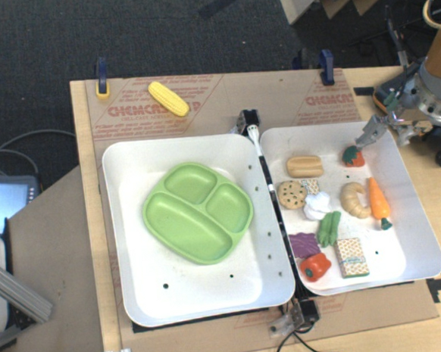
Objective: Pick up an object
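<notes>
Camera view: the claw (369, 131) hangs at the right bin's (418, 228) far edge beside a strawberry (353, 156); its spread I cannot tell. Descending here risks striking the rim.

Lab: clamped bench (198, 89), 2 bins (134, 239)

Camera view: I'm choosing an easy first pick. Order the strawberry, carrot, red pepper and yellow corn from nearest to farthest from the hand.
1. Strawberry: right bin's top, just beside the hand.
2. Carrot: right bin's right side, lower down.
3. Red pepper: right bin's bottom left.
4. Yellow corn: on the cardboard above the left bin.
</notes>
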You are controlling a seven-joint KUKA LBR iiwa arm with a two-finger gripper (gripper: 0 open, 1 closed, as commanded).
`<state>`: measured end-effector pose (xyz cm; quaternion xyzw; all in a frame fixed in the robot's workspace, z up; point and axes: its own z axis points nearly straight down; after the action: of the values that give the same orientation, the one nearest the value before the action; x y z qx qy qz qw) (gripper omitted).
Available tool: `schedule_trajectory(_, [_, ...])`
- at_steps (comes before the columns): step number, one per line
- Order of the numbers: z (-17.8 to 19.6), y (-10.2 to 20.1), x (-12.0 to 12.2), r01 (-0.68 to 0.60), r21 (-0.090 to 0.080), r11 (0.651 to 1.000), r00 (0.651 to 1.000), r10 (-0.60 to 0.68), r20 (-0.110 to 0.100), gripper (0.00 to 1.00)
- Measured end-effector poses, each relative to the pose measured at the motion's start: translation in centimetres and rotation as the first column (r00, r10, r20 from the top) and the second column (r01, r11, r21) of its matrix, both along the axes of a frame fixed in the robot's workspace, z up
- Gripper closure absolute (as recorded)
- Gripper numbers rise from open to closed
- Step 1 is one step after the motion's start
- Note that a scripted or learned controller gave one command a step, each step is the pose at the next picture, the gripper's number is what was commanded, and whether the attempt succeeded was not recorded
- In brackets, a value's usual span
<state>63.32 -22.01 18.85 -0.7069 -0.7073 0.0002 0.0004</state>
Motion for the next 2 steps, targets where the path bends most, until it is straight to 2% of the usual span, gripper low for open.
schedule_trajectory(1, [-11.1, 1.1, 1.7, -0.002, 0.006, 1.000, 1.000, 0.002, -0.009, 0.00])
schedule_trajectory(2, [-10.5, 0.5, 3.2, -0.002, 0.018, 1.000, 1.000, 0.002, -0.019, 0.00])
